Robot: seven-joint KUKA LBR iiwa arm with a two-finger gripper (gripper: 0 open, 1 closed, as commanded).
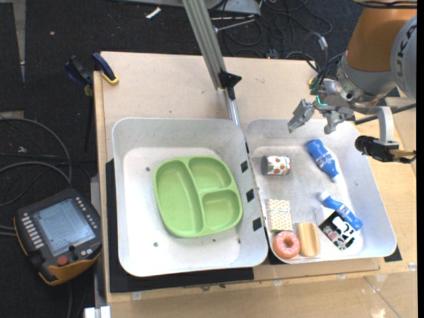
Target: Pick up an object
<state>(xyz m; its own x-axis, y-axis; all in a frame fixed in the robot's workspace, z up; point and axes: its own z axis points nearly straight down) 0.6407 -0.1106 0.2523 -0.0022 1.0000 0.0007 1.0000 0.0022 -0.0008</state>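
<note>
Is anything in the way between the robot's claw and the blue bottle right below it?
Nothing visible is. The two-finger gripper hangs above the far edge of the right white bin, and the blue plastic bottle lies just beneath it on bare bin floor. The small red-and-white cup sits off to the bottle's left, apart from it.

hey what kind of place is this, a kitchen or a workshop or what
Most likely a robotics lab, not a kitchen. A robot arm reaches over a bench with two white bins, one holding a green divided plate and the other toy food like a donut. A control pendant and loose cables lie on the floor.
</note>
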